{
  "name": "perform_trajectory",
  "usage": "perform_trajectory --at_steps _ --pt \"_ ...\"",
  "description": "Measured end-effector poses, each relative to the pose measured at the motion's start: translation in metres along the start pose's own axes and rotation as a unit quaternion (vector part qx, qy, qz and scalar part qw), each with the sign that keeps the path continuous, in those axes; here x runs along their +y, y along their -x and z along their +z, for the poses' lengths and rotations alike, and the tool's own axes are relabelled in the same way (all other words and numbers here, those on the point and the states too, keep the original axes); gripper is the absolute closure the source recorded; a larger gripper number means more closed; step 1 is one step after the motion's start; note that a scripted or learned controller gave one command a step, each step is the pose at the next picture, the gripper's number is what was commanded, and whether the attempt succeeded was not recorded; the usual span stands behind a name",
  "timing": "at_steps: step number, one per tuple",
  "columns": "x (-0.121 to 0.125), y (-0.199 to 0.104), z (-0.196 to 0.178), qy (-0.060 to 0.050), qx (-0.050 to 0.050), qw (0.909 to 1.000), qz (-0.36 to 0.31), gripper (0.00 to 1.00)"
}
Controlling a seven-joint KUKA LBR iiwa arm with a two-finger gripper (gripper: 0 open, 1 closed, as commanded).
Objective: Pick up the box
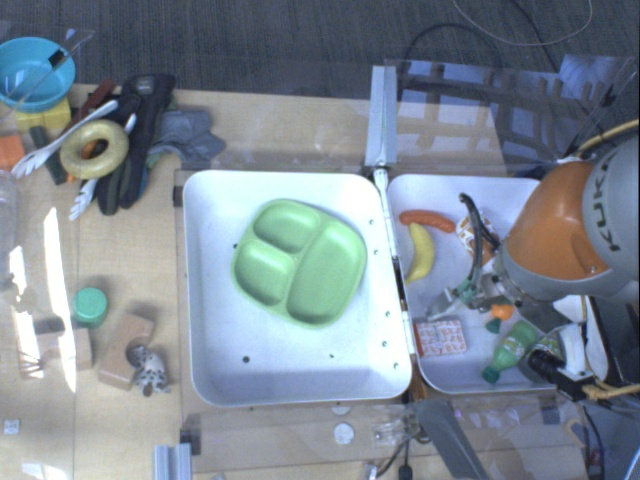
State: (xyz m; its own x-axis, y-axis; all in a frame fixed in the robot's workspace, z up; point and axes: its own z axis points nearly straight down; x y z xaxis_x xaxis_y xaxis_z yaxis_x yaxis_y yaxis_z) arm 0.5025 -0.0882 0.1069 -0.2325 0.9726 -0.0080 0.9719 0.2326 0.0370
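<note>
The box (pixel 440 337) is a small flat red-and-white patterned packet lying near the front left corner of the right bin (pixel 450 380). My gripper (pixel 475 292) hangs over the middle of that bin, just up and right of the box, at the end of the grey arm with its orange band (pixel 560 228). Nothing of the box shows in the gripper; the box rests on the bin floor, apart from it.
In the right bin lie a banana (pixel 424 252), a red sausage (pixel 432 218), a green bottle (pixel 510 348), a small orange piece (pixel 497 314) and a black cable (pixel 478 223). The left bin (pixel 210 368) holds a green divided plate (pixel 300 261). Loose items sit on the bench at left.
</note>
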Motion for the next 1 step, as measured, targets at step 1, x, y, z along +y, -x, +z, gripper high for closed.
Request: perform_trajectory --at_steps 1 --pt "-0.0087 -0.0032 0.0172 -0.010 0.001 0.9993 0.036 0.00"
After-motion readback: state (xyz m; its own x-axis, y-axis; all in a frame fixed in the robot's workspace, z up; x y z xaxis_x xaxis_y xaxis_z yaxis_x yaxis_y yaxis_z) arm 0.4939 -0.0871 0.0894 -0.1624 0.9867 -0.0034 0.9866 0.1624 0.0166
